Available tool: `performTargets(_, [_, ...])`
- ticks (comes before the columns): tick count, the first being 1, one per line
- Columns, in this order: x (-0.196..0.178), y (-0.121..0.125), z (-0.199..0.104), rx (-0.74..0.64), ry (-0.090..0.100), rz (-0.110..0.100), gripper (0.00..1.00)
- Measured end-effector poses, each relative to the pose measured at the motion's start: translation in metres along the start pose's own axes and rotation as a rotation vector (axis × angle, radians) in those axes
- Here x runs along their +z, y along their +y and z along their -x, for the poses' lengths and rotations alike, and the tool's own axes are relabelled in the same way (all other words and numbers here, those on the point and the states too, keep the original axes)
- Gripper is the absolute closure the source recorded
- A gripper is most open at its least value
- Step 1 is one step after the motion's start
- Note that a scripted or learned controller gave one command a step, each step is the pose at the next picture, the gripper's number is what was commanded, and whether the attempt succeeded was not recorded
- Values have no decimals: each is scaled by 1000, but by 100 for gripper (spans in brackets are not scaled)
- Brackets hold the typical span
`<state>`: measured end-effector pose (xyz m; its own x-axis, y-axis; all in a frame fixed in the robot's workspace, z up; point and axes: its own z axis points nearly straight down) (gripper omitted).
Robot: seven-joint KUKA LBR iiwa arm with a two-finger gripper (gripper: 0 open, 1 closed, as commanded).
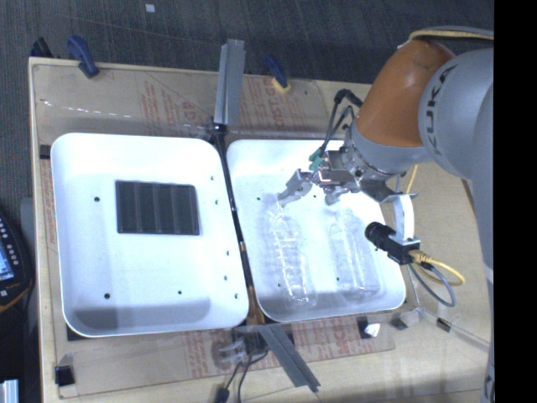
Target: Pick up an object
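A: Where are the things to pick up?

B: In the right bin [252, 225] I see two clear plastic bottles, lying on their sides. The first bottle [288, 254] lies close to the bin's left wall. The second bottle [351, 254] lies toward the bin's right wall. The two are near each other but do not touch.

A: And the gripper?

B: The gripper [313, 189] hangs over the far half of the right bin, just beyond the top ends of the bottles. Its two fingers stand apart, and nothing is between them.

A: How will a bottle handle, in your opinion?

B: I judge they are empty, so very light. The wall is thin plastic; it gives when squeezed and is smooth, so it may slip. Because it is round and lies on its side, it can roll away when one finger touches it first.

A: Where to take hold, then?

B: Across the middle of the body, with the fingers on both long sides, so the bottle cannot roll out. The first bottle is the closer to the gripper, but the left wall of the right bin leaves little room for a finger on that side. The second bottle has more free floor around it.
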<state>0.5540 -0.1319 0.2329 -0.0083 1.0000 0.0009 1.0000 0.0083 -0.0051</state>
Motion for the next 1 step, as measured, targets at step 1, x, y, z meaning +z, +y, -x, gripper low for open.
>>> performTargets(1, [96, -59, -3, -16, 0, 0, 0])
